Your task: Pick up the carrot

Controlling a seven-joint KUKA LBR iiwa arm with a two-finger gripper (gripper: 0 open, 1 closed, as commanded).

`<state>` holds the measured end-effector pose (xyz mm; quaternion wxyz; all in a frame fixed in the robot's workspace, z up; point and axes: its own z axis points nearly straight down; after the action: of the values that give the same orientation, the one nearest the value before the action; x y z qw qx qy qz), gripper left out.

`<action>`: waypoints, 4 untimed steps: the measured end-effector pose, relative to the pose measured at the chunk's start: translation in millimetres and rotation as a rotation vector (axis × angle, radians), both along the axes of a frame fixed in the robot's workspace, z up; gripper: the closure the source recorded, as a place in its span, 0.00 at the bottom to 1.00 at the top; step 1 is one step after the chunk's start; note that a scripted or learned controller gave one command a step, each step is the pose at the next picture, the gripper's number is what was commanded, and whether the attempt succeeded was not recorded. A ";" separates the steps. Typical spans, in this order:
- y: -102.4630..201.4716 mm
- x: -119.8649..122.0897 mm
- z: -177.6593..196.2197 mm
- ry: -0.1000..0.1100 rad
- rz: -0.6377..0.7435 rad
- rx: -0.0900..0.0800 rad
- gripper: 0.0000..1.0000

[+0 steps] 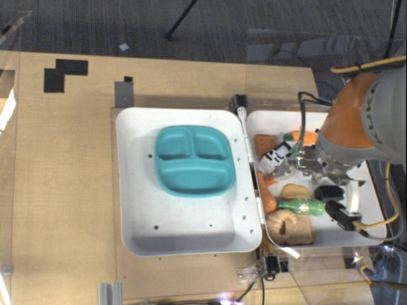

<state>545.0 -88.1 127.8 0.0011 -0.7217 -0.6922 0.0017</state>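
Nearest the camera, in the right bin [375, 230], a brown lumpy item [291, 227] is lying against the front wall, and just behind it a green bottle [303, 206] is resting on its side, touching a pale potato-like piece [294, 190] beyond it. The carrot [269, 201] is lying at the left of this bin, close along the wall that is dividing the two bins, just left of the bottle and well apart from the gripper [305, 165]. The gripper is hanging over the middle of the right bin, behind the potato-like piece, and its metal parts are blurring into the clutter, so it is not showing whether it is released or clenched; nothing is visibly being grasped. A black and white item [278, 154] is sitting just left of the gripper, with a brown block [264, 145] behind it near the far left corner. An orange thing [306, 136] is peeking out at the far side, partly hidden by the arm [372, 116], which is reaching in from the right. In the left bin [137, 234], a teal plate [193, 159] with three compartments is lying flat near the middle
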 end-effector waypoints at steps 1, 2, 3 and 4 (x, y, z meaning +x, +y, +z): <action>-13.8 -1.2 -39.3 -0.011 0.197 0.002 0.00; -11.5 3.1 -26.2 -0.022 0.201 0.002 1.00; -11.6 2.7 -26.8 -0.021 0.200 0.003 0.00; -2.4 -51.6 -38.2 -0.026 -0.040 -0.004 0.00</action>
<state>493.4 -90.4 89.6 -0.0095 -0.7354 -0.6776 -0.0063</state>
